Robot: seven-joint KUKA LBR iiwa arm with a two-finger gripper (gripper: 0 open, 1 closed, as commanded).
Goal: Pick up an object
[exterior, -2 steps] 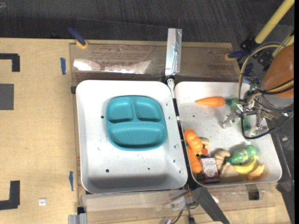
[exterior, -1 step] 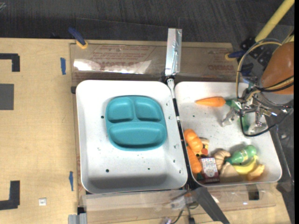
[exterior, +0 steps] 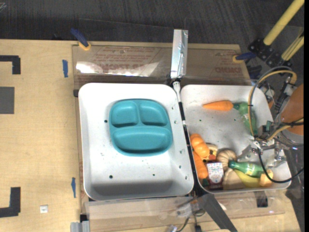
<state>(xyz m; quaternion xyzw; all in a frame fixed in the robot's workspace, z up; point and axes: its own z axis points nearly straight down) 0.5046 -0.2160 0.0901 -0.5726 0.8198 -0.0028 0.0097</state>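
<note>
My gripper (exterior: 264, 154) is low over the near right corner of the right bin (exterior: 219, 93), at the end of the arm coming in from the right. Its two metal fingers (exterior: 250, 152) stand apart, so it is open, with nothing visibly held between them. Just below it lie a green bottle (exterior: 245, 167) and a yellow banana (exterior: 248, 179). To the left are a pale garlic-like piece (exterior: 225, 155), a small red-and-white packet (exterior: 215, 171) and orange toy foods (exterior: 199, 147). A carrot (exterior: 218, 106) lies alone at the back of this bin.
The left bin (exterior: 94, 129) holds a teal divided plate (exterior: 140, 126). A silver taped divider (exterior: 179, 52) stands behind the seam between the bins. Cables and a green-topped item (exterior: 247, 117) hang along the right bin's right side.
</note>
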